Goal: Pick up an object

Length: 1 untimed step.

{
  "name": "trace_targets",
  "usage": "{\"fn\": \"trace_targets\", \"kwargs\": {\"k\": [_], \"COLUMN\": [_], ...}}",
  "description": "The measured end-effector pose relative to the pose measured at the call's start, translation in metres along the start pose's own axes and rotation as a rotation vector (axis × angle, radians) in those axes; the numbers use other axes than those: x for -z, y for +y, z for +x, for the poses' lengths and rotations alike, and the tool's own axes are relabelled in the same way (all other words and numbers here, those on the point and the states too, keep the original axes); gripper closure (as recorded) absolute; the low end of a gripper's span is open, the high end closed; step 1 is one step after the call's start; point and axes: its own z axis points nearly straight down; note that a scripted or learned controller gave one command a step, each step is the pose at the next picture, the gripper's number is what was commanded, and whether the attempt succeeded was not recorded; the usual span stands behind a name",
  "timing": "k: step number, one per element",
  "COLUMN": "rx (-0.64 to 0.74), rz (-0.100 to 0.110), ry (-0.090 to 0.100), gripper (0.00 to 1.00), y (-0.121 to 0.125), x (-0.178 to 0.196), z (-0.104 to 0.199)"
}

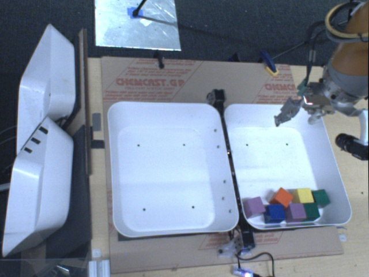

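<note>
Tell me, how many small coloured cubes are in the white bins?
7, clustered at the right white plastic bin's near edge: purple, blue, orange, purple, yellow, green, green. More may be hidden.

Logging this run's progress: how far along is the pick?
Nothing looks picked yet. The blocks all sit clustered at the near edge of the right bin. The gripper hangs over that bin's far edge, well away from them. Left: reach down to the cluster, grasp one block, lift it.
</note>
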Motion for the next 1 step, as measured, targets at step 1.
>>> {"fn": "trace_targets", "kwargs": {"k": [1], "rx": [0.003], "rz": [-0.01], "ry": [0.0], "gripper": [0.0], "y": [0.0333], "x": [0.1656], "z": [0.034]}}
